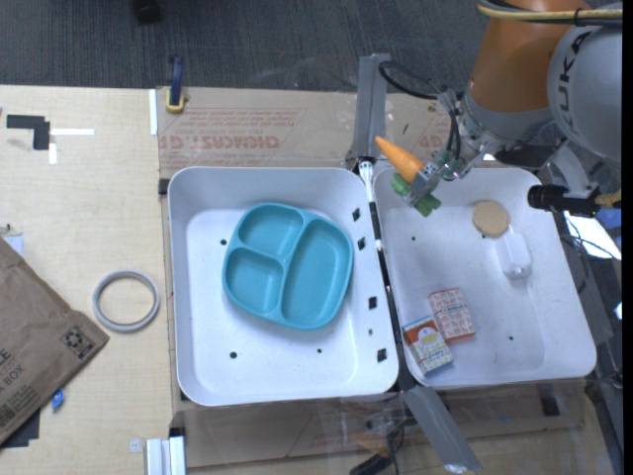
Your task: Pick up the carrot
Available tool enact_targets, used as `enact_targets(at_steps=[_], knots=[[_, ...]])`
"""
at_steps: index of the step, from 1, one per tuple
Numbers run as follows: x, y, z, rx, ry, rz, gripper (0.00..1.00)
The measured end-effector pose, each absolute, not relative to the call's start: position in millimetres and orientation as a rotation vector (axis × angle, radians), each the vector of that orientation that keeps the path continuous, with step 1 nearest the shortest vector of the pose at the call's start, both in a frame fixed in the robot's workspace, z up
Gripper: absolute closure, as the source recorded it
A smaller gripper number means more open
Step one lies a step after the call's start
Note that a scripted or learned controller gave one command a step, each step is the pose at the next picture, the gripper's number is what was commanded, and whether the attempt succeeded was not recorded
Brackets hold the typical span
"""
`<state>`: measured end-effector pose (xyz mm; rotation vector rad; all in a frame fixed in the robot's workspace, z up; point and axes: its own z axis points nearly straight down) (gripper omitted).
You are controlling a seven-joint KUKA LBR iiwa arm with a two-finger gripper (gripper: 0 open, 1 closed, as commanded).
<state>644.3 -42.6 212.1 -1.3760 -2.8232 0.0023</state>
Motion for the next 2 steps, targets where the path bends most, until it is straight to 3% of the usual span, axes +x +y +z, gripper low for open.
enact_targets(at_steps=[1, 2], knots=[[633.9, 1, 216, -2.0, -2.421, 0.006, 1.0], [639.5, -69, 256, -1.588, -2.713, 0.003, 1.0]])
